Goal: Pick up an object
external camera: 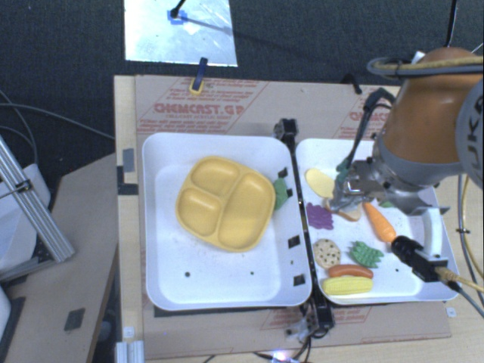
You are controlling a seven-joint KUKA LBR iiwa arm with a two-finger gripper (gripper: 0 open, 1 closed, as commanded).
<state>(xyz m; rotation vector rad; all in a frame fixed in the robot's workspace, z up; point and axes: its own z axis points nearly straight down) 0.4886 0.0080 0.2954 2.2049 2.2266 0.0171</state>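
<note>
- The toy food items are gathered in the right bin (435, 290), and none is seen lifted clear of its floor
- A pale yellow slice (318, 181) lies near the bin's far-left corner, and a purple grape bunch (320, 217) sits against the left wall about midway along it
- A tan bread-like piece (349, 213) rests just beside the grapes, directly under the gripper (345, 196)
- An orange carrot (379, 222) is laid at a slant near the middle of the bin, just right of the bread-like piece
- A speckled cookie (327, 252) is found toward the near-left corner, with a green leafy piece (366, 253) beside it
- A red sausage (351, 271) and a yellow corn cob (347, 284) lie side by side along the bin's near edge
- The gripper is lowered over the left-centre of the right bin, at the bread-like piece; whether its fingers are open or closed cannot be told, and no item is seen held between them
- The arm (431, 116), with its orange band, is stretched in over the far-right part of this bin
- In the left bin (162, 278) a yellow divided plate (224, 202) is set near the centre, and a green piece (281, 193) is tucked at the plate's right edge, close to the bin's right wall
</note>
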